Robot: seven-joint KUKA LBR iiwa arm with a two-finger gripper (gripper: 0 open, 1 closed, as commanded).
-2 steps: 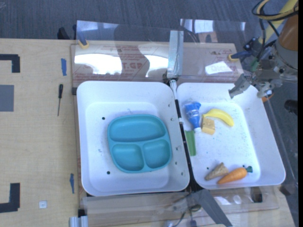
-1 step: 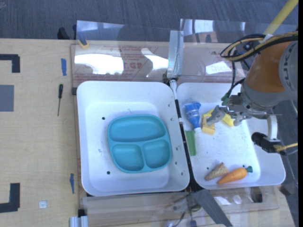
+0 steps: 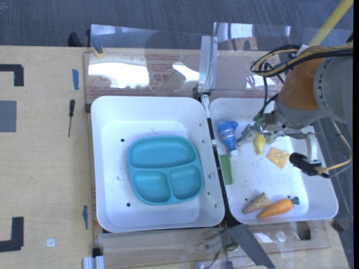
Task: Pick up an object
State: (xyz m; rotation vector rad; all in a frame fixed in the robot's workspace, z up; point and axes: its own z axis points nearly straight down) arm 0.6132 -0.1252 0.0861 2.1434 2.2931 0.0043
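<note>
My gripper [image 3: 252, 134] hangs over the upper left part of the right bin [image 3: 320, 206], with the grey arm and its orange band behind it to the right. Just left of it lies a blue tube-like object [image 3: 227, 133] with a green stick [image 3: 226, 168] below that. A small yellow piece [image 3: 259, 145] lies directly under the gripper's tip, touching or nearly touching it. A pale yellow cheese-like square [image 3: 277, 157] sits to the right of that. An orange carrot [image 3: 276, 208] and a brown cone-shaped piece [image 3: 256, 202] rest near the front wall.
The left bin [image 3: 106, 122] holds a teal divided tray [image 3: 165, 168]. A clear plastic wall [image 3: 168, 66] stands behind both bins. Black and yellow cables [image 3: 314, 167] trail off the arm over the right bin's right side.
</note>
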